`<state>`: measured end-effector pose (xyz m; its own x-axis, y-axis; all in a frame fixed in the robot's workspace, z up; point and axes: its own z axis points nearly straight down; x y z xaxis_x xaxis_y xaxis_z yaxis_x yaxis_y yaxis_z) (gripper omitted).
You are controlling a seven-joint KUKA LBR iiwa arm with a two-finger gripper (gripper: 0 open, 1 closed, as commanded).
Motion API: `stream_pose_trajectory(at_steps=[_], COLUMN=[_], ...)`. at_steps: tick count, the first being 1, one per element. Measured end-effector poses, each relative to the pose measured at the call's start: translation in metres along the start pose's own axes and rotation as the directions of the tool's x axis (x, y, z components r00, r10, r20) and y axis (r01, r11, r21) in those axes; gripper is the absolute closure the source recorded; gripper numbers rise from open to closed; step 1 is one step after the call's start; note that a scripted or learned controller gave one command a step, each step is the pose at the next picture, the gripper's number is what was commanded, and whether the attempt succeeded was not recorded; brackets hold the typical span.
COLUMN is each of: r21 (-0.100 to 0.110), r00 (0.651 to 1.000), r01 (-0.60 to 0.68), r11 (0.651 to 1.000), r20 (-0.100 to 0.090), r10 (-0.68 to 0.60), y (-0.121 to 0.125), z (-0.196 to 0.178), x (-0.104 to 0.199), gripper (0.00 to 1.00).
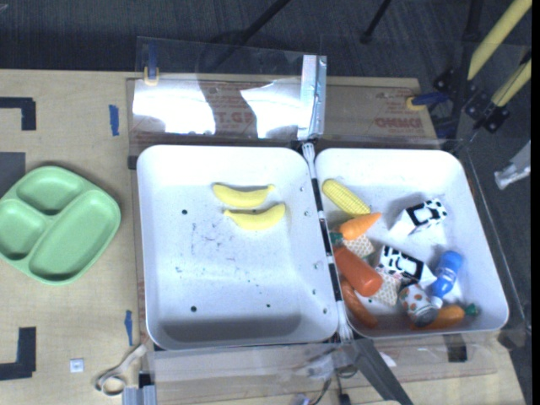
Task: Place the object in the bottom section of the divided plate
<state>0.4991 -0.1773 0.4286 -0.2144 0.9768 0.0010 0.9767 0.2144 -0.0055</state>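
A green divided plate [56, 224] lies on the wooden bench, left of both bins. Its large bottom section [74, 236] holds nothing, and its two small upper sections are bare too. In the left bin [169, 298] two yellow bananas lie side by side near the back, one [243, 194] just behind the other [256, 218]. The right bin [485, 251] holds a heap of toy items: a corn cob [346, 197], an orange carrot [361, 224], a red-orange piece [358, 272], two black-and-white blocks [424, 213], and a blue bottle [446, 272].
A clear plastic panel [224, 99] stands behind the left bin. Black tape marks [18, 112] and blue tape bits [113, 118] sit on the bench at the left. A loop of cord or a small tool [114, 379] lies near the front left corner.
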Motion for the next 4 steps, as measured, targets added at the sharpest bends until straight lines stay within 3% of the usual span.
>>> stream_pose_trajectory(at_steps=[1,3,4], r21=[0.001,0.001,-0.008], r00=[1.0,1.0,0.988], r01=[-0.006,-0.006,-0.154], r11=[1.0,1.0,0.988], r20=[-0.002,-0.002,0.002], r10=[0.006,0.006,0.154], y=[-0.005,-0.005,-0.023], z=[0.158,0.158,-0.007], x=[0.018,0.018,-0.025], gripper=[0.0,0.0,0.0])
